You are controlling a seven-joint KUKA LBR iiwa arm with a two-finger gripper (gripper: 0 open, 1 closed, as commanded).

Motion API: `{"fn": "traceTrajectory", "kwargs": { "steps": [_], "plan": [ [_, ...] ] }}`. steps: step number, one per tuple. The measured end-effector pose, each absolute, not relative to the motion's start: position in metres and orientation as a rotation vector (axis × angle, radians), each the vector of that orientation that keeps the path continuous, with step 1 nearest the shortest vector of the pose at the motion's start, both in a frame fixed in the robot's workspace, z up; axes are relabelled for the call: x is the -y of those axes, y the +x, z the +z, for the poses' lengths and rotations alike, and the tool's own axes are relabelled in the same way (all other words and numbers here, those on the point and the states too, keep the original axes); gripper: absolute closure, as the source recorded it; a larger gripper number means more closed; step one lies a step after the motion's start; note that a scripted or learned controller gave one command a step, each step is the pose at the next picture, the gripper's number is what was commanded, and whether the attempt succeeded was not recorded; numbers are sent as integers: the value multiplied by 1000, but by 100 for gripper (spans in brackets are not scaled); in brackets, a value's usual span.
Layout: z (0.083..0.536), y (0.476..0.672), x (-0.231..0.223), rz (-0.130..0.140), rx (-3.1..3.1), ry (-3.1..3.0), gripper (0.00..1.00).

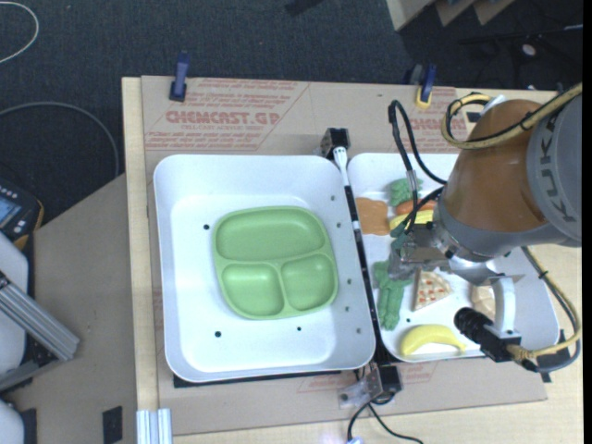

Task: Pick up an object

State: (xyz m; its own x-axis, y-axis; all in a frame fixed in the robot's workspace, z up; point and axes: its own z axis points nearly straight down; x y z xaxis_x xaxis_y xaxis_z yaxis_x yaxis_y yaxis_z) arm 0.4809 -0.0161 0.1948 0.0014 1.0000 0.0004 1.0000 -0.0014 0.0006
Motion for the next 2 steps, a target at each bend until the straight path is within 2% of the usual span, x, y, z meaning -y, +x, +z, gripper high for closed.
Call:
{"fn": "traceTrajectory", "kwargs": {
  "steps": [1, 2],
  "plan": [
    [184, 478, -35, -2, -2230, 2220, 100],
    [333, 481, -90, 25, -2225, 2208, 100]
  ]
}}
